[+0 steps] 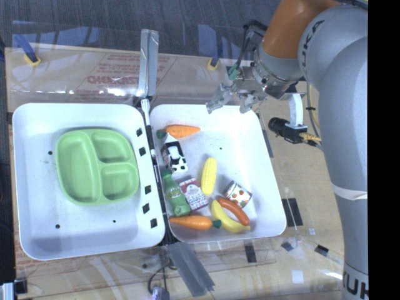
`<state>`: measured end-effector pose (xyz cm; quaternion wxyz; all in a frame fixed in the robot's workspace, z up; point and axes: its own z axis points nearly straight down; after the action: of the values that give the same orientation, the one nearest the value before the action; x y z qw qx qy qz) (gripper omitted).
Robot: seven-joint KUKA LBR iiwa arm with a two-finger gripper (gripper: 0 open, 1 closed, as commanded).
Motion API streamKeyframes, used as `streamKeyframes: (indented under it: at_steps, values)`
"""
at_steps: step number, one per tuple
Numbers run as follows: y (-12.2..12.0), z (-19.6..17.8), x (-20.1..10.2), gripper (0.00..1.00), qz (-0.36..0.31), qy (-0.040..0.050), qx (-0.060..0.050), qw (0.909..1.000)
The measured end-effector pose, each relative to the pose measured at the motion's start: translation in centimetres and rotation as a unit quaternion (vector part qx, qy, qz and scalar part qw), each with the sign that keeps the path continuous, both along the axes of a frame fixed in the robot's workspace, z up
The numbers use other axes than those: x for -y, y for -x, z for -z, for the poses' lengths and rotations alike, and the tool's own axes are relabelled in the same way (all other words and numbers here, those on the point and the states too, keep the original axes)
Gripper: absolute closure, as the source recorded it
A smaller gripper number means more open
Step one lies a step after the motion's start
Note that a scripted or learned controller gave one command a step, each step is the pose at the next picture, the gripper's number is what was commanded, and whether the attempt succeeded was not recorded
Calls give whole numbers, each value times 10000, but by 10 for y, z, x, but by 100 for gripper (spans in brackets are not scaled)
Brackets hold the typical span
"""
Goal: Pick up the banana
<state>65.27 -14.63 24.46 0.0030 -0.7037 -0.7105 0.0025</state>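
The banana (pixel 225 222) is yellow and curved and lies in the front right corner of the right bin (pixel 265 167). A red-orange sausage (pixel 233 209) rests along its upper side and covers part of it. An orange carrot (pixel 192 222) lies just to its left. My gripper (pixel 232 102) hangs over the back rim of the right bin, far behind the banana. It is open with nothing between its fingers.
The right bin also holds a second carrot (pixel 182 130), a cow-patterned carton (pixel 175 157), a corn cob (pixel 208 175), a green bottle (pixel 175 195), a red carton (pixel 195 194) and a can (pixel 238 194). A green divided plate (pixel 97 165) sits in the left bin (pixel 31 230).
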Motion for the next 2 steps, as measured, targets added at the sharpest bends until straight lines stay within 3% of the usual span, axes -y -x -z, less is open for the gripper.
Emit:
streamKeyframes:
  at_steps: [1,2]
  values:
    - [69,60,-7,0,-127,0,-5,9999]
    - [83,156,5,0,-1079,-11,15,9942]
